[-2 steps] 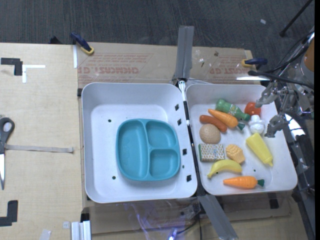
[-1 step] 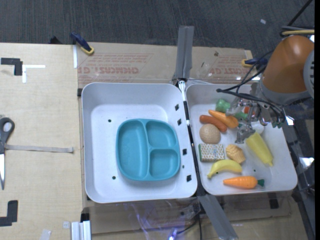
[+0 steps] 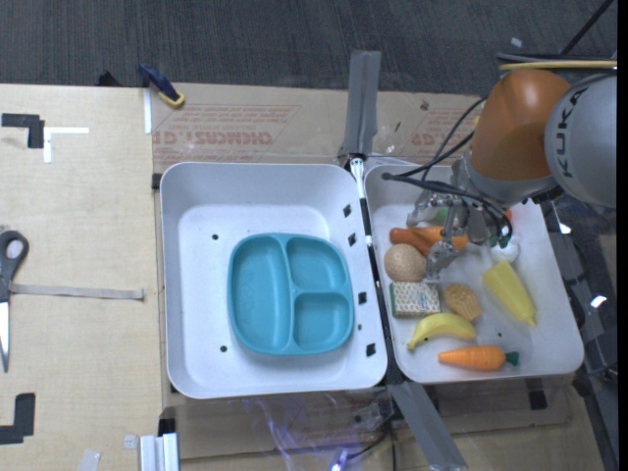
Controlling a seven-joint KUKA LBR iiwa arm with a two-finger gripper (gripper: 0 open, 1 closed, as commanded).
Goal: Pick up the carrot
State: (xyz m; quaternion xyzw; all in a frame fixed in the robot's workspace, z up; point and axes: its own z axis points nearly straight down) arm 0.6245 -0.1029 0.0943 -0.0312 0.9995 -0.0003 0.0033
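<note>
An orange carrot (image 3: 472,358) with a small green stub lies near the front edge of the right bin (image 3: 549,346). A second orange, carrot-like piece (image 3: 412,235) lies at the bin's upper left, its right end hidden under the gripper. The gripper (image 3: 444,245) hangs low over the back half of the right bin, right above that second piece and next to a round tan ball (image 3: 403,262). The arm's orange band (image 3: 520,126) rises behind it.
The right bin also holds a speckled square block (image 3: 415,298), a banana (image 3: 441,329), a brown lumpy piece (image 3: 462,301) and a pale yellow pepper-like item (image 3: 512,291). A teal divided plate (image 3: 291,293) lies in the left bin (image 3: 186,263). Scissors (image 3: 8,263) rest far left.
</note>
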